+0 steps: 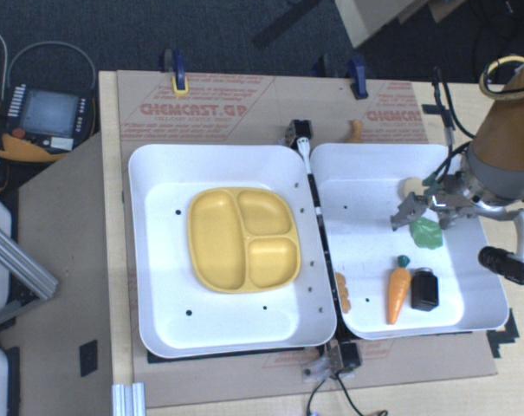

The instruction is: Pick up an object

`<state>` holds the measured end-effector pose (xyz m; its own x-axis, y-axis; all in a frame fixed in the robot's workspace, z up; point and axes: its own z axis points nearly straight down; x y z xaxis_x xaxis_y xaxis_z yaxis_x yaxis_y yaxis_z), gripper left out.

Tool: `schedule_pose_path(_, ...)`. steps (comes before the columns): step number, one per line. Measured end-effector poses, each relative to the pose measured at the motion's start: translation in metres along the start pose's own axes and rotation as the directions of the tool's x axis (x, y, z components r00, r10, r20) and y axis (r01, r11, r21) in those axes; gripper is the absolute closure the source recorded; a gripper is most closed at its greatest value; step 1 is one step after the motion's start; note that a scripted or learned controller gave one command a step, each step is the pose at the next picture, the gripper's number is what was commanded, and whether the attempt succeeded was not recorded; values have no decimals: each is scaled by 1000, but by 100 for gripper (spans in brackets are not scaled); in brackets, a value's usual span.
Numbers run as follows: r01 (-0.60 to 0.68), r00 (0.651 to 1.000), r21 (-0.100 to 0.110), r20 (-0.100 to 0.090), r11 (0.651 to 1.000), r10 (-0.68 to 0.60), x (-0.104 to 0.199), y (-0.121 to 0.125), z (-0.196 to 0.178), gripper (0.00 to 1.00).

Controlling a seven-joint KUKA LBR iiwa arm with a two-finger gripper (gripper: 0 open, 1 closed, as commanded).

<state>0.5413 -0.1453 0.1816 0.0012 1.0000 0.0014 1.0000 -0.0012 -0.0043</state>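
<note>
Hovering with grey fingers spread, your two-finger gripper (424, 211) may merely nudge the small green plastic piece (427, 233) — it sits just beside them, ungripped.

Bright, even overhead light glares off the white bins (158, 319); shadows are soft, focus slightly grainy.

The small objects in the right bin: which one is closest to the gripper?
The green object, lying directly under the gripper. The orange carrot and the black block lie apart from it, nearer the right bin's front edge.
</note>
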Motion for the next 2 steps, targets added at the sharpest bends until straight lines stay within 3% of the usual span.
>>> schedule_pose_path(2,0,1000,1,0,1000,0,6,-9,100,0)
